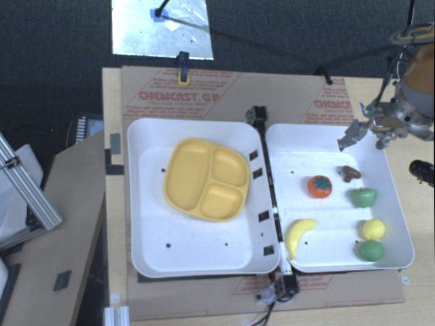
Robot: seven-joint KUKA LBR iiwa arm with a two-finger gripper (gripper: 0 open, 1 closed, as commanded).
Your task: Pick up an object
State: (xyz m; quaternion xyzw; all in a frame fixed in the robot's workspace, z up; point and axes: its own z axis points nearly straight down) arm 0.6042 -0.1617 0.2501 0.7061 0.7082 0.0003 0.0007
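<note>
Presently, from my remote station, I log the following. Item one: the gripper (367,136), hanging over the far right corner of the right bin (397,182), its two grey fingers (352,136) spread apart with nothing between them. Item two: a small brown object (350,173), nearest thing to the fingers, lying on the bin floor just toward the camera from them and not touching; its long axis runs roughly left to right, though I cannot tell which end is which. Item three: a red-orange tomato (320,187) with a green top, left of and just nearer than the brown piece, round, so no axis to record. Item four: a green fruit (363,197) near the bin's right wall. Item five: a yellow lemon (373,229) and, touching it on the near side, a green round fruit (370,250). Item six: a banana (298,236) at the bin's near left, long axis slanting from lower left to upper right, curved, well apart from the fingers. Item seven: the left bin (146,250), carrying a yellow divided plate (206,179) with three compartments. Both bins sit on a cardboard sheet (204,94) on the bench (421,216).
</note>
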